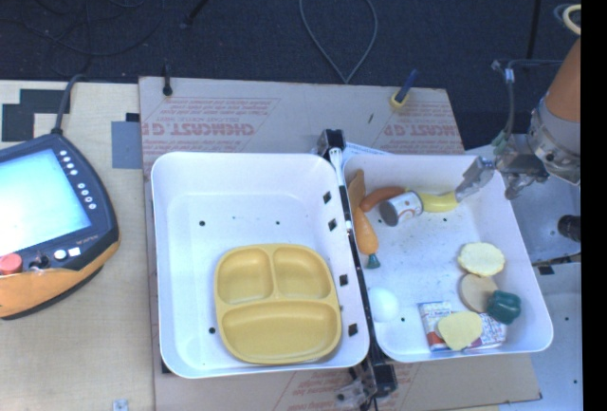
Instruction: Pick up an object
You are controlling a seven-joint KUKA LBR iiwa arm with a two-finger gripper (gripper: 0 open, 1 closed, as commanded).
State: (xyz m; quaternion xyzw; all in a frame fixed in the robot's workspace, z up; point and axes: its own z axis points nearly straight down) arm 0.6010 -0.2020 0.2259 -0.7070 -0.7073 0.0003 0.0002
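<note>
In the camera view, the arm is reaching in from the right, and its pincer (495,174) is hanging over the far right edge of the right bin (531,300). It is open and holding nothing. The picking has not begun. A yellow banana (439,202) is lying just left of the pincer, beside a small can (404,207) and a carrot (363,226). I think the pincer needs to go down over the banana and then squeeze. The left bin (190,210) is holding a yellow tray (277,303).

A divided tray (278,303) lies in the left bin (180,210); food pieces (481,259) in the right bin (531,305).
</note>
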